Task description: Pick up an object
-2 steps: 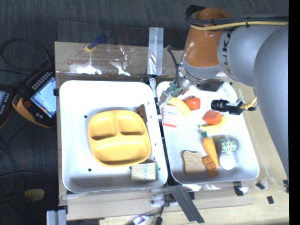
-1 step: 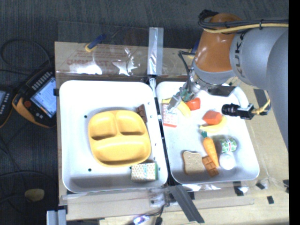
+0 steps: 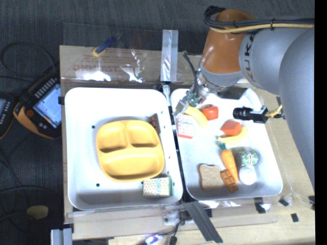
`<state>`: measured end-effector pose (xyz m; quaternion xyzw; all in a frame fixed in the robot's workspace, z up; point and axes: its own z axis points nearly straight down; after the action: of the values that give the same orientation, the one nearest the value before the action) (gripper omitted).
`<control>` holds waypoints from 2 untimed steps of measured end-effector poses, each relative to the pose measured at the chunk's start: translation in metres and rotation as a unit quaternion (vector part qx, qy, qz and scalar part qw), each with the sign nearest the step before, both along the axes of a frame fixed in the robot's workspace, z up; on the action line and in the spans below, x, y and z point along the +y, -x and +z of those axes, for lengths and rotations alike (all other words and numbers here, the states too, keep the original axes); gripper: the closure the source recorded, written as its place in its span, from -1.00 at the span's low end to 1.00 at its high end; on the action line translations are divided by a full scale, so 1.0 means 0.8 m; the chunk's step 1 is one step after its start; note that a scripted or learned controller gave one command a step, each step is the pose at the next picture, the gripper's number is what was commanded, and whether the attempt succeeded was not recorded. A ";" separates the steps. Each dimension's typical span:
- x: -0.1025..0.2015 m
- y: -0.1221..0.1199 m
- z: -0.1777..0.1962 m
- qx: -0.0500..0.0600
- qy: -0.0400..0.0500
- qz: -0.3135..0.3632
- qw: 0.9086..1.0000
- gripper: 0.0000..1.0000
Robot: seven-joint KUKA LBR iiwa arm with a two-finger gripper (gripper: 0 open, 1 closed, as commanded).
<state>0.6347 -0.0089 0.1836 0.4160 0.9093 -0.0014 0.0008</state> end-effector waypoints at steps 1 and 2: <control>0.000 0.000 0.000 0.000 0.000 0.000 1.000 -1.00; -0.074 -0.018 0.001 -0.001 0.000 0.111 0.994 -1.00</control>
<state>0.6491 -0.0681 0.1843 0.3129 0.9498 -0.0010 0.0015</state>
